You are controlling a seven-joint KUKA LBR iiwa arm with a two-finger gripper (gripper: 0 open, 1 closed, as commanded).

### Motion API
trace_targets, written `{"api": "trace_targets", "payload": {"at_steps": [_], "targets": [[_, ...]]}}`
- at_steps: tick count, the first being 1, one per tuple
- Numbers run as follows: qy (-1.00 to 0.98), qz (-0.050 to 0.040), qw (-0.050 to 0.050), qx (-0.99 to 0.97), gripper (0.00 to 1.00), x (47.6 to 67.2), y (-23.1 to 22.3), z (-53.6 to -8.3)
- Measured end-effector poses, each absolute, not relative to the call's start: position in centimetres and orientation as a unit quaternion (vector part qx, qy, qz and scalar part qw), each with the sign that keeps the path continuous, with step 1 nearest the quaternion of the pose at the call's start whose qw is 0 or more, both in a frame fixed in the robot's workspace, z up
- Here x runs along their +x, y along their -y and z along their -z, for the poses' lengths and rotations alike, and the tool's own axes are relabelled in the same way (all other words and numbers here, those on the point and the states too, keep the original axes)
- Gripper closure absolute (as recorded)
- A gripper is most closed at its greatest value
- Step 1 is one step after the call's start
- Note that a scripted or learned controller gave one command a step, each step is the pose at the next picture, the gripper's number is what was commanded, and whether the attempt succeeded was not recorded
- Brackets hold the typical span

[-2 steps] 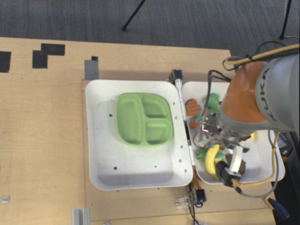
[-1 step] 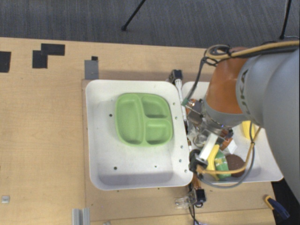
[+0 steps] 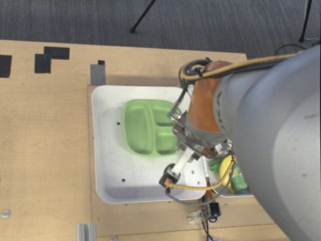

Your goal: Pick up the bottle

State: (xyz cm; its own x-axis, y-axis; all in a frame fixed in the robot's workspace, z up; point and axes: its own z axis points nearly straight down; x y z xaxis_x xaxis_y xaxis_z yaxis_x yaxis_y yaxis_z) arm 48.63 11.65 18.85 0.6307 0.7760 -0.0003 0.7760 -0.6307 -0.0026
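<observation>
Your end effector, spread or pressed together you cannot tell, hangs with what seems the green bottle just toward the view's lower right.

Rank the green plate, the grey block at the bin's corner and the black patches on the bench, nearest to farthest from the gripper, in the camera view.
1. The green plate, in the white bin, just left of the gripper.
2. The grey block, at the bin's far left corner.
3. The black patches, on the bare bench, farther left again.
</observation>
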Motion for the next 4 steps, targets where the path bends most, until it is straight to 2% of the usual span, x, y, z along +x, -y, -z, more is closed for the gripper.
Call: {"api": "trace_targets", "payload": {"at_steps": [1,2,3,4], "targets": [[0.389,0.0000,0.001,-0.921,1.00,48.7,-18.4,-23.1],[0.312,-0.0014,0.001,-0.950,1.00,48.6,-23.4,-16.1],[0.266,0.0017,0.000,-0.964,1.00,48.7,-21.6,-37.1],[0.221,-0.0003,0.000,-0.975,1.00,48.6,-23.5,-30.2]]}}
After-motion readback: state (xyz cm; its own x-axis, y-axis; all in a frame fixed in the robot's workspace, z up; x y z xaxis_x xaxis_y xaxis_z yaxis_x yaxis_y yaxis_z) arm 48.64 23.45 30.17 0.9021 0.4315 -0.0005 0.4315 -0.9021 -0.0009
